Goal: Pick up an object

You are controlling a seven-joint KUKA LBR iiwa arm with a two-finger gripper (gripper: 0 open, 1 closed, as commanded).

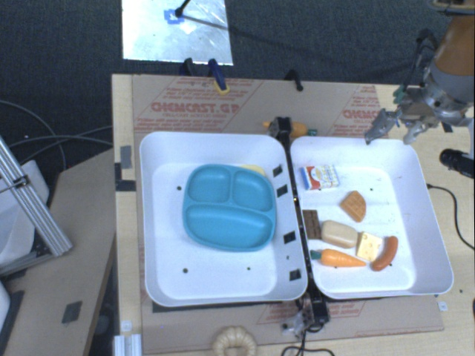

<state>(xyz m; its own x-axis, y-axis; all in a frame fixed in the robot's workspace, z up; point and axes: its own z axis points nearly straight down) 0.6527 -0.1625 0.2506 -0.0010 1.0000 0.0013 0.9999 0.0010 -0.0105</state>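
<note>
The toy food lies in the right bin: a carrot at six o'clock, a sausage beside a cheese cube, a bread roll, a chocolate bar, a cracker at centre and a small carton at eleven. The left bin holds a blue divided plate. The gripper hangs at the right bin's one o'clock corner, fingers spread wide, holding nothing.

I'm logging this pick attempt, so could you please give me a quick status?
Gripper open, holding nothing, above right bin's far rim. Carrot, sausage, cracker untouched in bin. Nothing blocking.
</note>
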